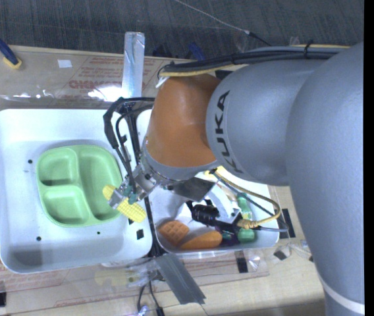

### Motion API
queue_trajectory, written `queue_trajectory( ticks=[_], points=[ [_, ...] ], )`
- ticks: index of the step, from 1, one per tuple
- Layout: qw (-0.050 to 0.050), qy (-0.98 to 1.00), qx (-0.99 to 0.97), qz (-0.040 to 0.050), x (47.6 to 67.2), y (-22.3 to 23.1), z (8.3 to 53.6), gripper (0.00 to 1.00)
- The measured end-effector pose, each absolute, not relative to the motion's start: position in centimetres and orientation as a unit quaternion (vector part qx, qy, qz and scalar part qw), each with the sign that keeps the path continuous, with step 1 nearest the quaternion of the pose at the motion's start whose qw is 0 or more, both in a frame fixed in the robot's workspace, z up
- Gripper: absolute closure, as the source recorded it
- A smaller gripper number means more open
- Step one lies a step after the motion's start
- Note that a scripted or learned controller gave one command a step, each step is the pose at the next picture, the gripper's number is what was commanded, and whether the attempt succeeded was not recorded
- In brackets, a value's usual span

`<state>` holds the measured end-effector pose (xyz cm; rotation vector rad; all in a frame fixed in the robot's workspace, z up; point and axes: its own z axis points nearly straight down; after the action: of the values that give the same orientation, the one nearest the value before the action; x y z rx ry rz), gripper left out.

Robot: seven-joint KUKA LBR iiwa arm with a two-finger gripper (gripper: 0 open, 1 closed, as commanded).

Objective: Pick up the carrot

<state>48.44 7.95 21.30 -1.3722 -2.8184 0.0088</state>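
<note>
Task thing: carrot (200, 240), orange and elongated, lying flat near the 6 o'clock wall of the right bin (274, 241), long axis running roughly 3 to 9 o'clock.
Neighbour: rounded orange-brown piece (172, 229) at the carrot's 10 o'clock, just beside it, perhaps touching.
Gripper (129, 193): well apart from the carrot, at its 10 o'clock, over the 3 o'clock side of the left bin (16, 176), beside the green plate (45, 170).
Jaws: open or closed, cannot tell; nothing orange there.
Yellow piece (132, 210): ribbed, at the gripper's 5 o'clock, right against it; held or not, unclear.
Handling, as a judgement: probably a light, stiff toy carrot with a smooth skin; likely to roll or slip if pinched off-centre.
Hold: across the thick middle, jaws closing from 12 and 6 o'clock.
Risk: catching the orange-brown piece, or the bin wall blocking the lower side.
</note>
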Motion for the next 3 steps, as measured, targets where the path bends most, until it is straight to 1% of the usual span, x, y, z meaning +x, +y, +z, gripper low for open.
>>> queue_trajectory(
  ticks=[1,2,3],
  points=[
    [-0.002,-0.978,-0.208,0.0002,48.1,0.4,27.5,1.00],
    [0.002,-0.964,-0.265,0.0010,47.6,-3.9,20.7,1.00],
    [0.003,-0.900,-0.435,0.0008,47.6,-2.4,19.1,1.00]
  ],
)
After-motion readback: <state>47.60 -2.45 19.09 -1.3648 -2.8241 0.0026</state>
